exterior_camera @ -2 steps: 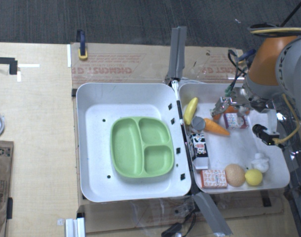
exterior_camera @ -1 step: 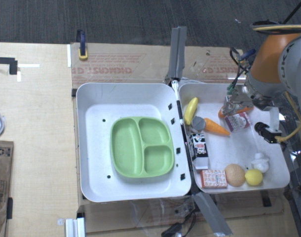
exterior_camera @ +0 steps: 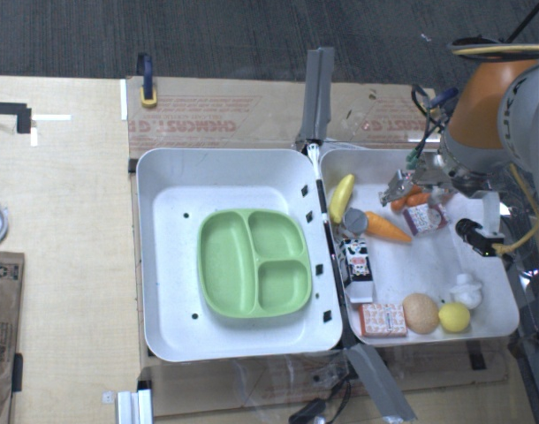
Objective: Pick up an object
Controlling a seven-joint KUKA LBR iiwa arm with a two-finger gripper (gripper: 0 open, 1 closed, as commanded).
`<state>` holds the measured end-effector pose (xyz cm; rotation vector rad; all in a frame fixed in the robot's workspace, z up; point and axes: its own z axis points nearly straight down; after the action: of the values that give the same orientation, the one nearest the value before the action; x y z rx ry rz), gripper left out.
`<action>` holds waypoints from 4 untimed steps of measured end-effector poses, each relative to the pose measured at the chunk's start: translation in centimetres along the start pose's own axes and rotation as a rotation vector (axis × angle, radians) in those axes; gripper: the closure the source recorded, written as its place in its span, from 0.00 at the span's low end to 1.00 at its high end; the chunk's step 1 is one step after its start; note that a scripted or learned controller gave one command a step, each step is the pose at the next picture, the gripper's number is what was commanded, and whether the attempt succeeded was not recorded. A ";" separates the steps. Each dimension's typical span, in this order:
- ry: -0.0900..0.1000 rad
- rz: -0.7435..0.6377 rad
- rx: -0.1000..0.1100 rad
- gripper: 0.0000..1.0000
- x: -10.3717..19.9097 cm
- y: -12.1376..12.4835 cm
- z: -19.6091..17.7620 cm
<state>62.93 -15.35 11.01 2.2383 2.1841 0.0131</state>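
My gripper (exterior_camera: 407, 186) hangs low over the back of the right bin (exterior_camera: 490, 329), under the grey arm with its orange band (exterior_camera: 482, 104). Right beneath it lie a small orange item (exterior_camera: 413, 200) and a purple-and-white packet (exterior_camera: 426, 218); I cannot tell if the gripper touches either. An orange carrot (exterior_camera: 389, 229) lies just left of the packet. A yellow banana (exterior_camera: 341, 197) rests against the bin's left wall, with a grey round piece (exterior_camera: 355, 223) below it.
Nearer the front of the right bin are a black-and-white carton (exterior_camera: 358, 263), a red-and-white box (exterior_camera: 382, 320), a tan ball (exterior_camera: 420, 313), a lemon (exterior_camera: 454, 316) and a white lump (exterior_camera: 466, 288). The left bin (exterior_camera: 163, 237) holds a green divided plate (exterior_camera: 254, 263).
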 end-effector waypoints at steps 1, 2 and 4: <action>-0.001 -0.078 0.001 0.00 5.7 -2.9 1.0; -0.002 -0.264 -0.004 0.00 5.3 -4.3 0.9; 0.003 -0.285 0.008 0.00 2.0 1.9 1.2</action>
<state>64.94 -13.44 9.86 1.9095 2.4850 0.0047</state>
